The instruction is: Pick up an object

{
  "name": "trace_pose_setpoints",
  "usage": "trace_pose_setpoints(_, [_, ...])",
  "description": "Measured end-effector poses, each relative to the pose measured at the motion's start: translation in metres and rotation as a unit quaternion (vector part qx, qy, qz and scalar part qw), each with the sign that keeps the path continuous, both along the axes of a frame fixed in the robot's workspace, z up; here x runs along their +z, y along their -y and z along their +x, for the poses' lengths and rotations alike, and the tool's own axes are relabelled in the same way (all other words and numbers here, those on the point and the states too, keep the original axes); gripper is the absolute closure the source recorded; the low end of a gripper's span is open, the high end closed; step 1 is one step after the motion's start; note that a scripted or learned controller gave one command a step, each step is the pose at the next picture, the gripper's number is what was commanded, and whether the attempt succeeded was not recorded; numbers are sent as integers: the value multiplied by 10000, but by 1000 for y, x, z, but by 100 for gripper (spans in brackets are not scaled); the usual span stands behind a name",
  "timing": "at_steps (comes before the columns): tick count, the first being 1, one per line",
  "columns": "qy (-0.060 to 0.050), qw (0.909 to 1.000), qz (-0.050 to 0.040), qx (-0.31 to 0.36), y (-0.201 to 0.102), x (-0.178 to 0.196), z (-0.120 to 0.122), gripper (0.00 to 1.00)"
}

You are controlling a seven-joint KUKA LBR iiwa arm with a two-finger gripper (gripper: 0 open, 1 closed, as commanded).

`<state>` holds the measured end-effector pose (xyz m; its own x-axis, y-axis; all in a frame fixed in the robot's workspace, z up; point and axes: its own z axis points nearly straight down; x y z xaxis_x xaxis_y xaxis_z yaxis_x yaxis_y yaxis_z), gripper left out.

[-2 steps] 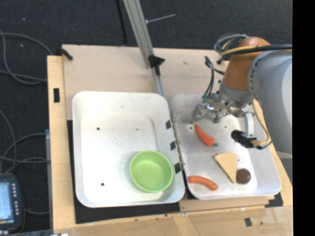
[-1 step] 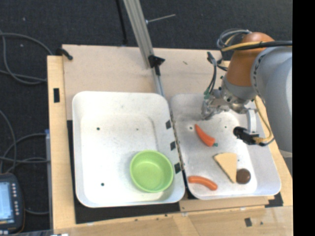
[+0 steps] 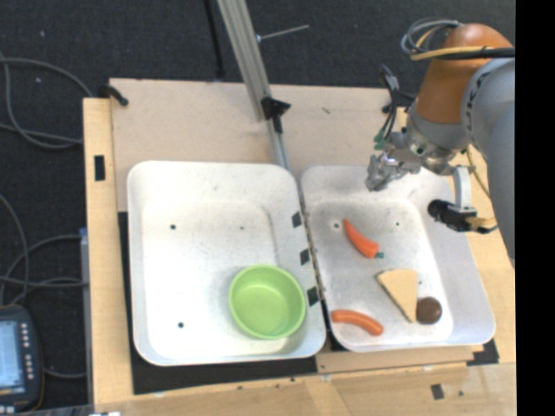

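Near edge, right bin (image 3: 481,319): orange sausage-shaped toy (image 3: 356,321), lying flat by the near-left corner, long axis running left to right, slightly slanted toward the near right. Just right of it: tan wedge (image 3: 401,289), cheese-like, point aimed toward the near right, touching or nearly touching a small dark brown ball (image 3: 427,309).

Near half, left bin (image 3: 173,232): green bowl (image 3: 267,301), upright, mouth up, close to the wall shared by the two bins.

Middle, right bin: toy carrot (image 3: 361,239), orange with a small green tip; long axis on a diagonal, green end toward the near right, blunt orange end toward the far left. Lying free on the bin floor, well apart from wedge and sausage.

Far edge, right bin: gripper (image 3: 379,177), hanging over the far rim, pointing down, nothing visible between the fingers. Open or closed: cannot tell at this size and angle. Above it, grey arm with orange band (image 3: 455,76) reaching in from the right.

Far, behind the bins: slanted aluminium rail (image 3: 247,50) on the bench (image 3: 199,120).

Task status, judged: nothing lifted, all items resting in the bins; approach, descent, closing and lifting all left to do. Carrot the nearest candidate to the gripper, though the intended target cannot be told.
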<state>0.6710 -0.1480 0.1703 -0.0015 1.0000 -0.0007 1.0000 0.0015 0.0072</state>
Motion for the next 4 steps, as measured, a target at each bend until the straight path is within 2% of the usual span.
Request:
trace_pose_setpoints(1, [10, 10000, -2, 5, 2, 66, 4, 100])
trace_pose_setpoints(2, [-24, 10000, -1, 11, 3, 68, 4, 100])
trace_pose_setpoints(3, [-30, 10000, 8, 29, -58, 76, 3, 100])
trace_pose_setpoints(4, [-36, 10000, 5, 26, -112, 66, 3, 100])
